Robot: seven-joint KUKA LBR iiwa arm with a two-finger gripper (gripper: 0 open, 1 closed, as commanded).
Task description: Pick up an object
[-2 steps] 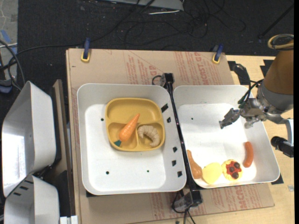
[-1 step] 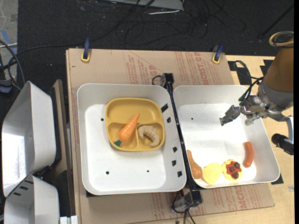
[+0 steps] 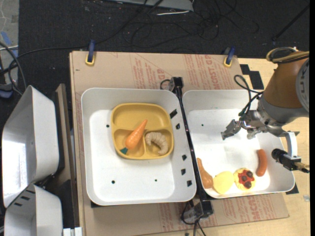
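Note:
My gripper (image 3: 240, 130) hangs over the upper middle of the right bin (image 3: 211, 102), above bare white floor, with nothing seen in it. Toy food lies along this bin's near side: a red-orange sausage (image 3: 261, 162) at the right, a small pizza-like piece with red and dark toppings (image 3: 244, 178), a pale yellow round piece (image 3: 223, 182) and an orange drumstick-shaped piece (image 3: 204, 173) against the left wall. In the left bin (image 3: 98, 181) a yellow divided plate (image 3: 123, 116) holds an orange carrot (image 3: 136, 134) and a beige curled shrimp-like piece (image 3: 158, 141).
The arm's grey and orange wrist (image 3: 288, 90) comes in over the right bin's far right corner. A black divider strip (image 3: 183, 127) runs between the bins. Cables lie on the dark floor behind the bench, and white containers (image 3: 27, 141) stand at the left.

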